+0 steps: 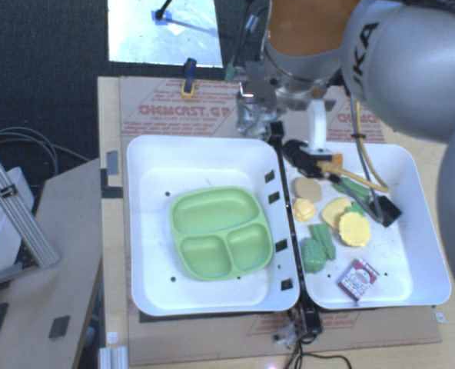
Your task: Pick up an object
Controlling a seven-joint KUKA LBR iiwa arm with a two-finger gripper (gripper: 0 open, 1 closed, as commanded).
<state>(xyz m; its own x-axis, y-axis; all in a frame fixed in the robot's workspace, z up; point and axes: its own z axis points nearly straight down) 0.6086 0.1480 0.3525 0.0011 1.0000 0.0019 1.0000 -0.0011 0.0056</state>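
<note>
**Gripper at the far rim, its grasp unreadable**

The gripper (258, 123) hangs at the far rim of the two bins, roughly over the divider between them, under the arm's orange band (304, 14). That spot is dark and cluttered, so I cannot tell whether the gripper is open or closed. No object shows in its hold.

The loose objects all lie in the right-hand bin (421, 206), nearer the camera than the gripper and off to its view-right side. Closest to it is a beige flat piece (307, 188), with a small yellow piece (303, 210) touching its near edge. Just to the right of these, two yellow rounds (353, 230) overlap one another. Beside them a green-handled tool (358, 191), possibly a brush, lies slantwise, its black head pointing away from the gripper. A green leafy toy (317, 250) sits further toward the camera, close to the divider. A red-and-white packet (358, 278) lies farthest from the gripper, near the front wall.

The left-hand bin (147, 206), toward the camera and view-left of the gripper, holds a light green divided plate (221, 231), well apart from the gripper.
</note>
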